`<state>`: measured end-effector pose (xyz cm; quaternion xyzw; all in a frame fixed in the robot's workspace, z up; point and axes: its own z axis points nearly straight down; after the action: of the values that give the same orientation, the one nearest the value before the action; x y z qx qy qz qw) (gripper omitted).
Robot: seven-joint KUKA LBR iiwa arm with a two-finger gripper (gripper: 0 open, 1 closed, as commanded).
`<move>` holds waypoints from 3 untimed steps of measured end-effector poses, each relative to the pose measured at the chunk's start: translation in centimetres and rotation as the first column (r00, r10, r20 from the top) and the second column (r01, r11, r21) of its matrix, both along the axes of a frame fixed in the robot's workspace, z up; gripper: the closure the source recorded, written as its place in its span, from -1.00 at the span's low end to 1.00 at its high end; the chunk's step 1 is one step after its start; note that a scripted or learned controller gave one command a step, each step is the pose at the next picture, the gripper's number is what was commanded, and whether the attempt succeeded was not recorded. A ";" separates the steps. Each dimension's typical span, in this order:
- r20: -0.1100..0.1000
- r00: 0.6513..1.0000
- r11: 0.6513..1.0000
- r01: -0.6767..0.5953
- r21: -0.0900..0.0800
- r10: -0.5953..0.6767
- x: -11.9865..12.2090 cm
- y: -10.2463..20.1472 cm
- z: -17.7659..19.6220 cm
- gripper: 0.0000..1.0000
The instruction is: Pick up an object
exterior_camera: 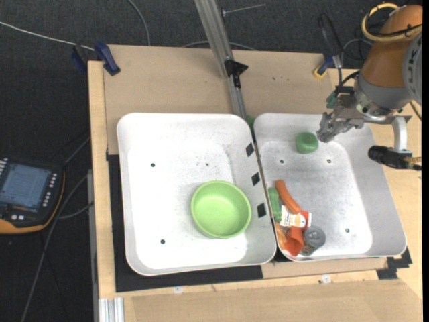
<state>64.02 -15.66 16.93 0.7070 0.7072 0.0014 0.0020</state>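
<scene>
The arm point(389, 52) reaches in from the right, and its end effector point(330, 130) sits low over the far part of the right bin point(355, 200), just beside a small green round object point(308, 142) lying on the bin floor. The fingertips point toward that green piece and seem to hang right at its edge, but whether the fingers are spread or closed, I can't tell from this angle, and nothing shows between them. Down at the near left corner of the same bin there's a cluster: an orange carrot-like piece point(287, 197), an orange-and-white packet point(293, 220) and a grey round thing point(313, 236), all bunched together against the wall. Over in the left bin point(167, 153), a green bowl point(220, 209) sits upright near the front right part, well apart from the action. Both bins rest side by side on the tan surface point(174, 79), with a handheld controller point(27, 193) off to the far left.
</scene>
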 end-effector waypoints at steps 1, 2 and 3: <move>0.001 1.000 1.000 0.000 0.000 0.000 1.0 0.3 5.7 1.00; 0.000 1.000 1.000 0.000 0.000 0.000 1.1 0.3 10.2 1.00; -0.005 1.000 1.000 -0.004 0.002 0.004 0.4 6.0 9.3 1.00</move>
<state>64.44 -9.62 26.20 0.7055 0.7087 0.0005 -0.0004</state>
